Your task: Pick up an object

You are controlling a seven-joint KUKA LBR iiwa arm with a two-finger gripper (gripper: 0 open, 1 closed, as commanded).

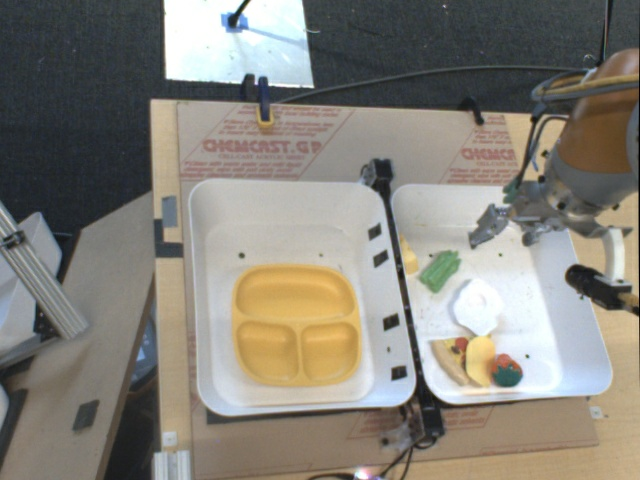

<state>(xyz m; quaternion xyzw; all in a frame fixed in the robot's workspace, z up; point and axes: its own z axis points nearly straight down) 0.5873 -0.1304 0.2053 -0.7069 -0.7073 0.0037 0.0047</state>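
Several small things lie in the right bin point(590, 368): a green object point(440, 270), a white object point(478, 306) and a yellow piece point(480, 358) with a red-and-green bit beside it. The gripper point(492, 226) hovers above and to the right of the green object, apart from it; whether it is apart or together cannot be told. The left bin point(215, 228) holds a yellow divided tray point(296, 323)

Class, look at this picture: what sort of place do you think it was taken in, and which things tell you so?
Probably a robot test bench in a lab, not a kitchen. A robot arm reaches over two white bins clamped on a board; one holds a yellow divided tray, the other toy food such as a green piece.
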